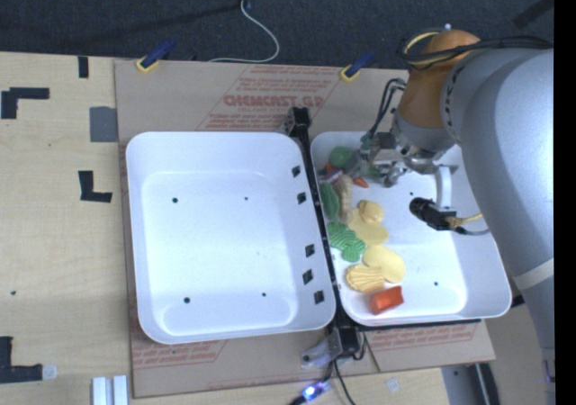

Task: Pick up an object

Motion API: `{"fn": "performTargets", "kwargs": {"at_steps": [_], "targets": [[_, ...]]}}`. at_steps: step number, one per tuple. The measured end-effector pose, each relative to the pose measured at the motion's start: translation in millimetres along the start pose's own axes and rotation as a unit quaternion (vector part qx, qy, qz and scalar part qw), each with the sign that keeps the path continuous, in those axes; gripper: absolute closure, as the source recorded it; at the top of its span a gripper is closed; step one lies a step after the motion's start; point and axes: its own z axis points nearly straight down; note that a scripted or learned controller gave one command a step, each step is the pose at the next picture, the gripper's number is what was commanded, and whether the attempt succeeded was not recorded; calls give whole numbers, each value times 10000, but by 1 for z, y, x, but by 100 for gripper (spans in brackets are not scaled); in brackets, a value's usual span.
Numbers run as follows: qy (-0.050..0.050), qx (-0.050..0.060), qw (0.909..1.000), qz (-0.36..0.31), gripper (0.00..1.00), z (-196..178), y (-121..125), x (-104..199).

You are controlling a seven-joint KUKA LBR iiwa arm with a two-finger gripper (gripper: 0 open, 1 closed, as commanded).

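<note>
The right bin (450,277) holds a row of small toy foods along its left side. There is a green piece (342,158) at the far end and a small orange bit (360,183). A green ridged piece (344,239) lies against the left wall. Several yellow pieces (371,223) run down to a ridged yellow one (364,279), and a red block (387,300) sits near the front. My gripper (382,163) hangs low over the far part of this bin, just right of the green piece and above the orange bit. The wrist hides its tips.
The left bin (216,232) stands beside the right one, with a black divider (310,214) between them. The grey arm (513,151) covers the right bin's far right corner. A black cable fitting (430,211) sticks out over the bin floor. Both bins rest on cardboard (261,102).
</note>
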Motion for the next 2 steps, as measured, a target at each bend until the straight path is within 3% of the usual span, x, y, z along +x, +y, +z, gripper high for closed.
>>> {"fn": "performTargets", "kwargs": {"at_steps": [1, 2], "targets": [[65, 45, 10000, -53, 100, -7, 0, 10], [76, 39, 10000, -41, 100, 3, -39, 19]]}}
